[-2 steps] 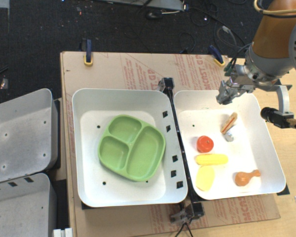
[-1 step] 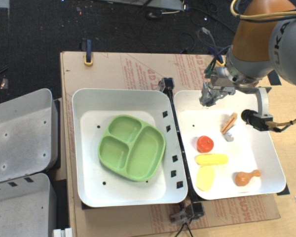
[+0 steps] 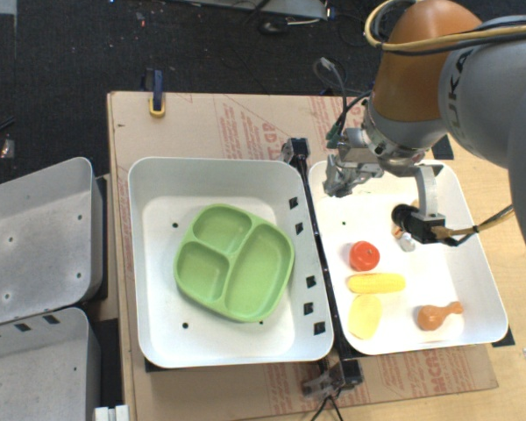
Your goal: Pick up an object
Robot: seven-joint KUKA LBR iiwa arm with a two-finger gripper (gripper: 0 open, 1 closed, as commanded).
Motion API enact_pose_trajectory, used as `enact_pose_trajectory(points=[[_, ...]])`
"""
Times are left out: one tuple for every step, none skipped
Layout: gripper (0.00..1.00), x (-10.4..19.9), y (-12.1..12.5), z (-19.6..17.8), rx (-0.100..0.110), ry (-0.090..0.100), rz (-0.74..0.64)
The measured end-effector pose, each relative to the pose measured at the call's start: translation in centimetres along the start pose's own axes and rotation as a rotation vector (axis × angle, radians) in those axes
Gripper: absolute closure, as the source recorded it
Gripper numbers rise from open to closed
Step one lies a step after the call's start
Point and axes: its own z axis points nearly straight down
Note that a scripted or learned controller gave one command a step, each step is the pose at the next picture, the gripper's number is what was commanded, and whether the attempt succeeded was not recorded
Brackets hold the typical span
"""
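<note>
My gripper [image 3: 340, 182] hangs over the back left corner of the right bin [image 3: 473, 235], and I see nothing held in it. Toward the front of that bin lie a round red toy tomato [image 3: 364, 255], a yellow corn-like piece [image 3: 375, 282], a pale yellow piece [image 3: 366, 316] and an orange-brown drumstick [image 3: 437, 315]. The tomato is the closest, a little in front and to the right of the gripper. All of them rest on the bin floor, apart from the gripper.
The left bin [image 3: 149, 191] holds a green divided plate [image 3: 235, 260]. A black ridge [image 3: 314, 253] separates the two bins. The big grey arm with its orange band [image 3: 430, 51] reaches over the back right of the bench.
</note>
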Motion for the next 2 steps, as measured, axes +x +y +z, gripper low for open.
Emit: enact_pose_trajectory(points=[[1.0, 5.0, -1.7, 1.8, 0.0, -0.001, 0.002], [1.0, 9.6, -4.0, 0.8, 0.0, 0.001, -0.001]])
